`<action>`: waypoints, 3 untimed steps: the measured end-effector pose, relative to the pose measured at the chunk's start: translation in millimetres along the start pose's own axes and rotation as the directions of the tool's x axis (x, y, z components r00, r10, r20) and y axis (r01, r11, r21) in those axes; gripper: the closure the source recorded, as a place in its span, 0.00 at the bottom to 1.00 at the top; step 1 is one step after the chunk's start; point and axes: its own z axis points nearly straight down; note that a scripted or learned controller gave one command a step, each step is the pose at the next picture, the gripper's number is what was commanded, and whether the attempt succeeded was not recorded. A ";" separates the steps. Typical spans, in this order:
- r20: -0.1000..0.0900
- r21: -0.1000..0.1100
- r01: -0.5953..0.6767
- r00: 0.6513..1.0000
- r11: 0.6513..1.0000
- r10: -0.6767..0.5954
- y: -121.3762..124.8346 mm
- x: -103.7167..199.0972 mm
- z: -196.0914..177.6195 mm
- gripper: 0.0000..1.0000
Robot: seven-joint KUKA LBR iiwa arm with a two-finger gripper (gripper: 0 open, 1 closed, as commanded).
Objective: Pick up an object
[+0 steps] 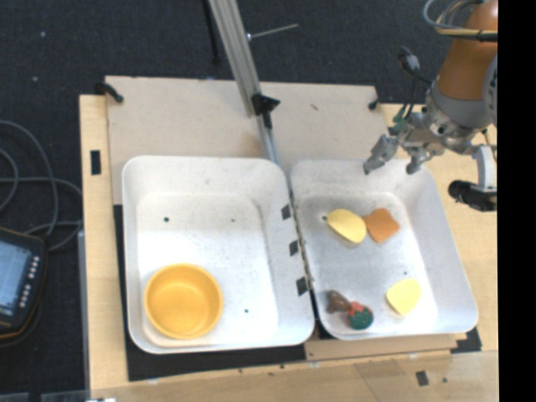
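Observation:
My gripper (394,162) hangs above the far edge of the right bin (444,241), its two fingers spread open with nothing between them. Below it in that bin lie a pale yellow piece (346,225) touching an orange piece (383,224). Nearer the front are a second yellow piece (404,296) and a small brown, red and green toy (352,310). A yellow bowl (183,300) sits upright in the front left corner of the left bin (209,208).
A slanted aluminium post (239,48) rises from the bench behind the gap between the bins. Cables and a black handheld pendant (17,283) lie off the bench at the left. A black part (473,193) sticks out by the right bin's far right rim.

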 end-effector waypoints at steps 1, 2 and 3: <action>0.001 0.001 0.001 1.000 1.000 -0.001 -0.1 -0.4 0.0 0.00; 0.001 0.004 -0.001 1.000 1.000 0.001 1.0 -1.3 42.0 0.00; 0.000 0.006 0.000 1.000 1.000 0.000 7.8 1.5 100.1 0.00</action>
